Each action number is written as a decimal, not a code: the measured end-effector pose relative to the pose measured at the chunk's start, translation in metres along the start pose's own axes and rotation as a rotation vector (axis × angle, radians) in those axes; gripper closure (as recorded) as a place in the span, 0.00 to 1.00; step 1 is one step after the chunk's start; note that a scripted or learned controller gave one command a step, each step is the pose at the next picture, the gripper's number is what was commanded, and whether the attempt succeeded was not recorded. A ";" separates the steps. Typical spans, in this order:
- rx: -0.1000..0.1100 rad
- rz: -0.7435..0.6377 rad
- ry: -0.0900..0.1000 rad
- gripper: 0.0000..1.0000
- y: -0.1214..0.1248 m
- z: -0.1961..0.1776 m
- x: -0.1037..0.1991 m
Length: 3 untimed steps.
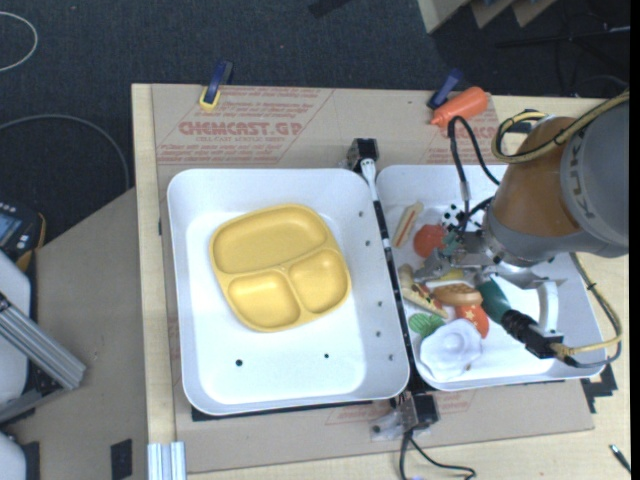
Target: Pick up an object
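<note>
**Claw down among the clutter in the right bin, grip hidden**

We see the claw (455,258) low in the right bin (412,190), under the wrist, which hides most of it from the camera. We cannot tell whether it is apart or together, and we see nothing clearly clamped in it. It sits in the middle of a small heap of things and seems to touch or nearly touch a red ball (430,238) on its left and a brown bun-like piece (455,293) just below it.

The arm (595,183) reaches in from the right. Its grey body lies across the bin's far right corner, and its orange band (530,193) slopes down toward the wrist.

The things to pick all lie in the left half of this bin. A tan stick (404,225) leans near the dividing wall, a small white die with black spots (452,211) lies beyond the ball, a green scrap (425,321) and an orange-red piece (478,318) lie beside the bun, and a white cup (450,346) sits nearest the front edge.

The left bin (190,268) holds a yellow divided plate (280,266), well apart from the claw. Both bins rest on the counter (150,168).
</note>
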<state>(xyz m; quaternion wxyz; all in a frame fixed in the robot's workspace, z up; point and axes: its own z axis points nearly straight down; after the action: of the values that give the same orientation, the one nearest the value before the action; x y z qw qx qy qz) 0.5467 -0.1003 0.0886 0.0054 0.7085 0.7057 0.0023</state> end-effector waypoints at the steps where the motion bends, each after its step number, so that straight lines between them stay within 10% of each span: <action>1: 0.002 0.000 0.001 1.00 -0.001 -0.009 0.001; 3: 0.002 -0.005 0.003 1.00 -0.001 -0.134 -0.002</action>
<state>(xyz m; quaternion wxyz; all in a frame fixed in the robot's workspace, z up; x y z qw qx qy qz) 0.5438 -0.1016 0.2230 0.0037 0.7066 0.7076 0.0023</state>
